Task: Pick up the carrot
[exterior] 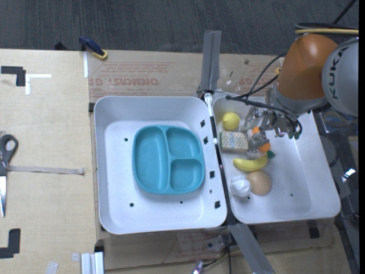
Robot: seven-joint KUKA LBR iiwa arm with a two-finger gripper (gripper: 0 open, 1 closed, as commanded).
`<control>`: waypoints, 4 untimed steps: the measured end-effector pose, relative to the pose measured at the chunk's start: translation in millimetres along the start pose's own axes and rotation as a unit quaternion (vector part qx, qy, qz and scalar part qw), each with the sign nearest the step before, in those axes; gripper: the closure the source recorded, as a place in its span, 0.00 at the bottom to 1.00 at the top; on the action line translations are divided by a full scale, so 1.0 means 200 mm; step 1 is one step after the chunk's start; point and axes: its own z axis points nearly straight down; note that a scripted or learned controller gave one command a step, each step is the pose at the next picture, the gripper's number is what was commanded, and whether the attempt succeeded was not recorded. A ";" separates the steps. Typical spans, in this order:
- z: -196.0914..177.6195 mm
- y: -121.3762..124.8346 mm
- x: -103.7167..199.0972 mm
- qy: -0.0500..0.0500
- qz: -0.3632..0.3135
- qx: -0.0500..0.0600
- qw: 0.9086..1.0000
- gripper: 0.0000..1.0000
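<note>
Small orange carrot [263, 146] (green-tipped)

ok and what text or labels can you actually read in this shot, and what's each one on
"KU", partial white letters, cut off at the frame edge: on the grey arm.
Red printed lettering, reversed and too blurred to read: on the cardboard sheet behind the bins.
Speckled packet in the right bin: any print too small to read.

We are seeing two smooth, shiny white plastic bins [114, 210]. The blue tray [169, 158] is looking like matt plastic. The bench [45, 198] at the left is looking like pale wood.
</note>
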 end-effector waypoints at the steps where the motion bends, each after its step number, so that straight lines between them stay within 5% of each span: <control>1: -0.31 0.00 -0.07 0.003 0.017 -0.001 1.000 1.00; 2: 0.01 -0.26 -0.12 0.002 0.001 0.000 1.000 1.00; 3: 0.02 -0.26 -0.12 0.002 0.001 0.000 1.000 0.00; 4: 0.06 0.11 0.24 0.004 0.022 -0.001 1.000 0.00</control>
